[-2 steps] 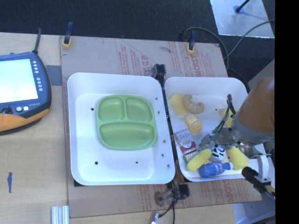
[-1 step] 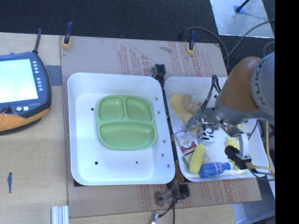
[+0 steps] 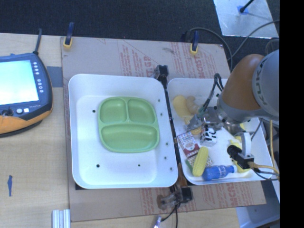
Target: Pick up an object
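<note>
You're aiming into the right bin [image 3: 266, 141]; drop straight on one item, avoid the clutter. Left bin [image 3: 85, 127] is holding a green divided plate [image 3: 128, 125]. Right bin is holding corn [image 3: 200, 159], blue bottle [image 3: 218, 172]. Gripper [image 3: 205, 125] is hovering there; grip state I cannot tell.

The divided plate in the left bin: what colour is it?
Light green; the divided plate shows best in the camera view, lying in the white left bin.
</note>
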`<act>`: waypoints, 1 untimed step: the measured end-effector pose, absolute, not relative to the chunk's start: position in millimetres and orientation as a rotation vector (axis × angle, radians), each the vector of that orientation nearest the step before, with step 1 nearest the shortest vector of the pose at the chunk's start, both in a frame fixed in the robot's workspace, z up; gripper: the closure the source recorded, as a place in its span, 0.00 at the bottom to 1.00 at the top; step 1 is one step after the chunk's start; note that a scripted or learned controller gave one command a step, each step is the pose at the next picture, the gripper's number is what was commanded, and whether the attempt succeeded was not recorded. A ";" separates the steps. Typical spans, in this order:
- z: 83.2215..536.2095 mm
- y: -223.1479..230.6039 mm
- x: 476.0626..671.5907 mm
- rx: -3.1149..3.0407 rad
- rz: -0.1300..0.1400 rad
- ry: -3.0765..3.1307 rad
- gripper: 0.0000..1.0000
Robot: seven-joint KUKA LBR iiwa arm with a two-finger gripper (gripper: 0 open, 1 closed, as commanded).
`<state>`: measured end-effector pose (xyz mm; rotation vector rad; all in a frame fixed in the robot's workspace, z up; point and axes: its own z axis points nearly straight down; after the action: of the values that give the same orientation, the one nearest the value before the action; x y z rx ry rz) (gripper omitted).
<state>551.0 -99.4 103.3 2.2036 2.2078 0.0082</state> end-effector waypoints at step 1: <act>117.1 -102.8 554.8 2.191 0.014 2.198 1.00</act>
<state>554.8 -102.8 117.1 2.1909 2.1976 0.0143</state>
